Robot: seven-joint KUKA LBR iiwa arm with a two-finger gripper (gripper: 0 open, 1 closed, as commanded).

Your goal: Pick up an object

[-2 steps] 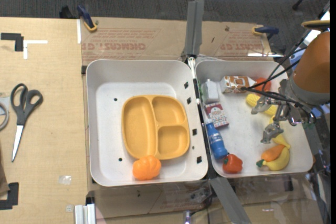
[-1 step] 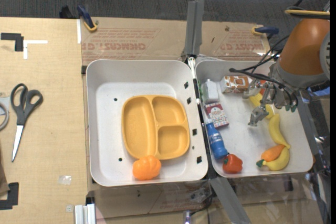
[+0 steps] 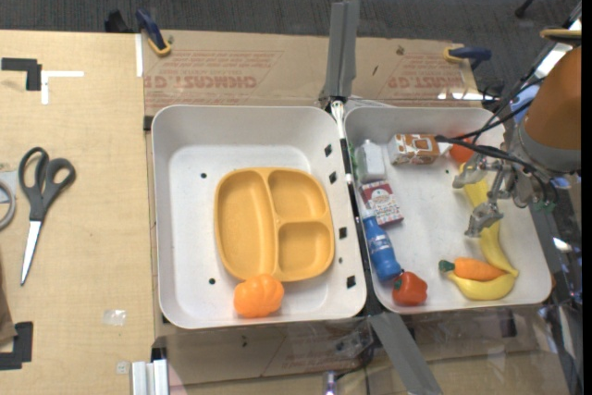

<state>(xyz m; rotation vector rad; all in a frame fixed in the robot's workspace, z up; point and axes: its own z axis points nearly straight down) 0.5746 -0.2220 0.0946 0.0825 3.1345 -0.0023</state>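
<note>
Robot claw (image 3: 487, 199) low over the right bin (image 3: 425, 227), beside a banana (image 3: 490, 259).
Whether the claw is open or closed cannot be told. A toy carrot (image 3: 474, 269) lies across the banana; left of the banana sit a red pepper (image 3: 409, 289) and a blue bottle (image 3: 377, 245).

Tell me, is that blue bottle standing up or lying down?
Lying down: the blue bottle rests lengthwise on the right bin's floor, along its left wall.
</note>
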